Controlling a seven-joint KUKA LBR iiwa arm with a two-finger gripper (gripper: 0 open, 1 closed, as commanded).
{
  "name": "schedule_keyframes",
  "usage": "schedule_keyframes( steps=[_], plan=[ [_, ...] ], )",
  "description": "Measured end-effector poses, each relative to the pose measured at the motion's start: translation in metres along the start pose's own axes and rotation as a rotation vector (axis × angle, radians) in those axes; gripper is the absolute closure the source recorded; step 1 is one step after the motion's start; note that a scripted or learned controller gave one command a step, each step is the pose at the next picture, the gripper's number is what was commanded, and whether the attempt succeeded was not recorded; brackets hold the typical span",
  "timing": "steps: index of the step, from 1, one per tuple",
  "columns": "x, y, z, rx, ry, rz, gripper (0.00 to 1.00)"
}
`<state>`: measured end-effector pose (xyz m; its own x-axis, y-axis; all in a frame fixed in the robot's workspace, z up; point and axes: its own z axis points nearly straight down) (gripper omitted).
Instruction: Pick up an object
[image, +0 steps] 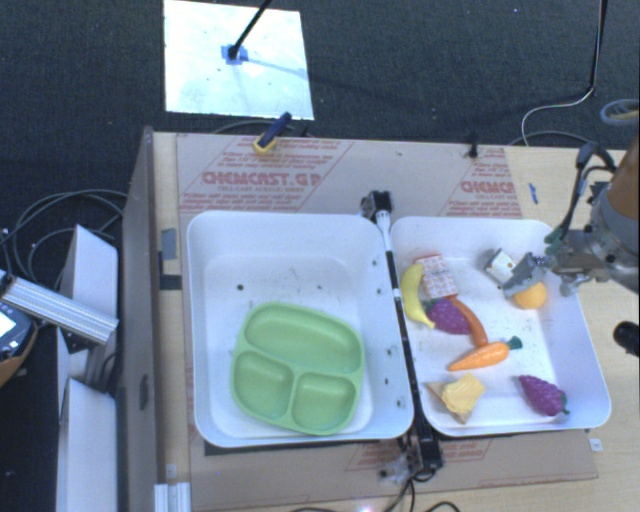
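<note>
Over the right bin (590, 395), the end effector (527, 277) sits right at a small orange fruit (531, 295) by the far right wall; from here I can't tell if it's gripped.

Glossy white plastic bins (290, 228); smooth matt green plastic tray (297, 368).

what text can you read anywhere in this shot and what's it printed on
"CHEMCAST GP": red print on the brown board under the bins, left side.
The same red print recurs at the board's upper right, slanted and partly cut off; I can't read it fully.
Smaller red lines beneath the logos: too blurred to read.
</note>
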<state>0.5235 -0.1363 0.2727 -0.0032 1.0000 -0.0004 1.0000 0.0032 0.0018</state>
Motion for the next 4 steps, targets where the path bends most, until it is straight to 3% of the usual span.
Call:
schedule_keyframes(
  steps=[1, 2, 3, 4],
  plan=[
    [0.020, 0.035, 0.113, 0.004, 0.001, 0.000, 0.00],
    [0.052, 0.042, 0.189, 0.001, 0.000, 0.002, 0.00],
    [0.052, 0.043, 0.178, -0.001, 0.000, 0.001, 1.00],
    [0.141, 0.064, 0.087, -0.003, 0.002, -0.003, 1.00]
  ],
)
